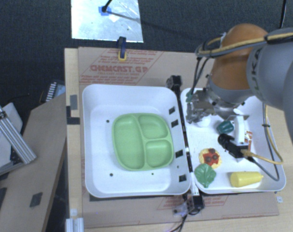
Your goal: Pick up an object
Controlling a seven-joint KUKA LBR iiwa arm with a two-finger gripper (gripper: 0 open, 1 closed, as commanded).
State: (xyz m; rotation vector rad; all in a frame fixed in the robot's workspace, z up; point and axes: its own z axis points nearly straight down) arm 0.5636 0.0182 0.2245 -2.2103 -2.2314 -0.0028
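The grey metal claw (198,111) is lowered into the right shallow white bin (267,185); its closure cannot be told. Nothing is seen lifted: the small teal object (226,127) lies just beside.

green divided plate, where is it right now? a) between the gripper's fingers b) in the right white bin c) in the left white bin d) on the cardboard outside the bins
c: the green divided plastic plate lies flat on the floor of the left white bin, apart from the small items in the right white bin.
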